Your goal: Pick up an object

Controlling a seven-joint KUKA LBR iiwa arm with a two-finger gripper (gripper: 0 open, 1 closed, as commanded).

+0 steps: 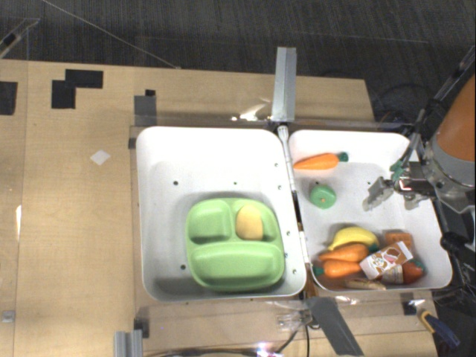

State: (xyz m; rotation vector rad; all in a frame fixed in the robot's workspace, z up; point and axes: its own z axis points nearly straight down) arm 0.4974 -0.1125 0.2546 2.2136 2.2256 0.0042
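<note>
Hovering my claw (381, 192) w/ fingers apart, holding nothing, over the right bin (372, 141). Nearest pick: green piece (323, 195), approx 9 o'clock of me. Should center over it, drop straight, close evenly.

The arm (454, 151) is seen as a rounded grey body, with an orange band curving across its upper part. Below the band a pale grey ring is followed by a darker wrist section. Thin dark cables are strung alongside the arm. The gripper (378, 193) is built of grey metal, with a small teal-green part at its base and a reddish spot near the mount. Its fingers (374, 196) are shown as slim, light grey pieces.
</note>
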